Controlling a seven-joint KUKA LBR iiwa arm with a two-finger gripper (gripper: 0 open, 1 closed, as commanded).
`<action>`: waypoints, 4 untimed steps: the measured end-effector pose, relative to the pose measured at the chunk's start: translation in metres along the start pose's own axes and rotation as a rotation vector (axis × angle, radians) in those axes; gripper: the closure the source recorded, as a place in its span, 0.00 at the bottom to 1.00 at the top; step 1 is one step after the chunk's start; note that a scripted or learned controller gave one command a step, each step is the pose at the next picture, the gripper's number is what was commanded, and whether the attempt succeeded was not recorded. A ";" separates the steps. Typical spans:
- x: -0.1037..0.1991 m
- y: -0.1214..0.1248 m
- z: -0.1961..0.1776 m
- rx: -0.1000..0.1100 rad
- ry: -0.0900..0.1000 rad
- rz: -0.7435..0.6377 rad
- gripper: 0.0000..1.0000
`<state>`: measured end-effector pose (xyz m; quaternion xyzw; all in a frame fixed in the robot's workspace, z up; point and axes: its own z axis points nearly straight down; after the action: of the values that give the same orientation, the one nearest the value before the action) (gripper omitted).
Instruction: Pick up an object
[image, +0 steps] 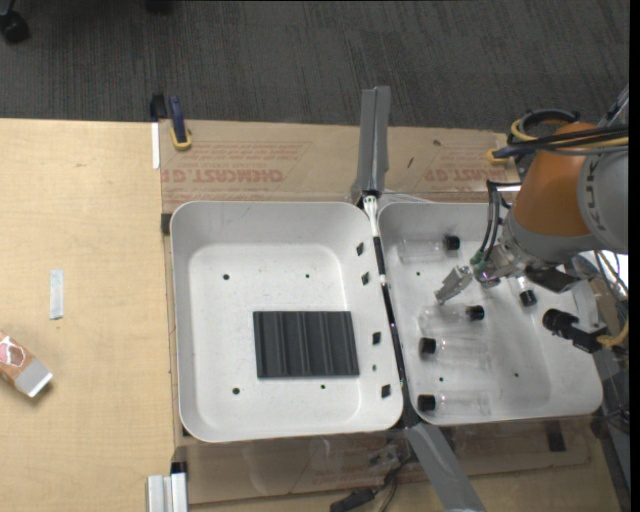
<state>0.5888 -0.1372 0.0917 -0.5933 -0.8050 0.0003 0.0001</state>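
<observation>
A black ribbed rectangular pad (305, 343) lies flat in the middle of the left bin (182, 330). My gripper (452, 285) hangs low over the upper middle of the right bin (560, 405), pointing down and to the left, well apart from the pad. Nothing shows in its grasp. Just below the gripper, a faint clear plastic item (458, 347) seems to lie on the right bin's floor; its outline is hard to make out.
The arm's orange band (550, 195) and cables hang over the right bin's far right side. A ridge (385, 300) divides the two bins. On the wooden bench to the left lie a small packet (20, 365) and a grey strip (56, 294).
</observation>
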 end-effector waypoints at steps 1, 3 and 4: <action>0.012 -0.091 0.000 0.000 0.001 -0.110 0.00; -0.057 -0.068 0.000 -0.002 -0.002 -0.447 0.00; -0.058 -0.068 -0.010 -0.005 -0.003 -0.443 1.00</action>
<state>0.5411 -0.2123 0.1013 -0.4017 -0.9158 -0.0007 -0.0026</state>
